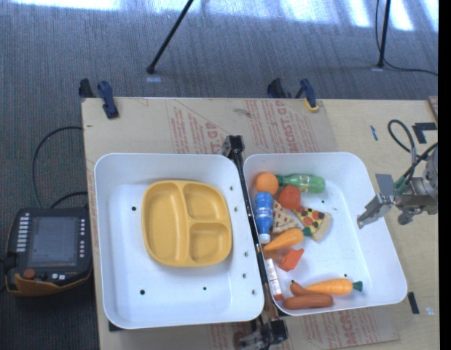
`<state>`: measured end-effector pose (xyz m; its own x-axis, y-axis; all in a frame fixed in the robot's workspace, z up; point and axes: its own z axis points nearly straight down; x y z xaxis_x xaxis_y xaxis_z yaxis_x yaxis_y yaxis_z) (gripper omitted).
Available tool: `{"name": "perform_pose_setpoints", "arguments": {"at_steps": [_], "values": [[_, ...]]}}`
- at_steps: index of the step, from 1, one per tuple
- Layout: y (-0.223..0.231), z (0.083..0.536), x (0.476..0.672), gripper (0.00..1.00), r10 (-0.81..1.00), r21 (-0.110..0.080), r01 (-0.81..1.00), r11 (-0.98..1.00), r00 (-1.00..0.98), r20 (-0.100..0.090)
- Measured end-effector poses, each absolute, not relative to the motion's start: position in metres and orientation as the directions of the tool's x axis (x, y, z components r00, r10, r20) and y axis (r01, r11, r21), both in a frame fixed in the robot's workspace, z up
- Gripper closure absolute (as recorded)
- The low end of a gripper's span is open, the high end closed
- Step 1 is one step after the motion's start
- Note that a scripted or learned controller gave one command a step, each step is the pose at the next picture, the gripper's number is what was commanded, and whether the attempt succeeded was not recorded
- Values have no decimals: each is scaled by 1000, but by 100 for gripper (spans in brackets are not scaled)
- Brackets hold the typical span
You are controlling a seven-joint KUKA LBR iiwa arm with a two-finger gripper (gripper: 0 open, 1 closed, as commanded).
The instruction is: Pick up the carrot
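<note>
Orange against white plastic, we find one carrot [331, 286] lying flat near the lower edge of the right bin [360, 250], its green top pointing toward the frame's right, with a reddish sausage [307, 300] just beside it below. A second carrot [284, 239] lies tilted near the middle of that bin, close to its left wall, beside a pizza slice [314, 221] and a blue bottle [263, 214]. Above these we see an orange ball [267, 182] and a green bottle [304, 182] lying on its side. The left bin [119, 283] holds a yellow compartment tray [187, 221], flat and roughly centred. At the right of the frame the gripper [378, 206] hangs over the right bin's right rim, well apart from both carrots; we cannot tell how its claw stands, since the parts there are small and blurred. We see nothing carried by it. A teach pendant [49, 250] rests on the floor at the frame's lower left, and blue clamps [107, 97] grip the bench's far edge
</note>
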<state>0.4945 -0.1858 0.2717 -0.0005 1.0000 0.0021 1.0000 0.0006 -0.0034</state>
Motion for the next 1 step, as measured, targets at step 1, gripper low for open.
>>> {"name": "perform_pose_setpoints", "arguments": {"at_steps": [1], "values": [[-119, 171, 481, 0, 992, -5, 992, 124, -124, 3]]}}
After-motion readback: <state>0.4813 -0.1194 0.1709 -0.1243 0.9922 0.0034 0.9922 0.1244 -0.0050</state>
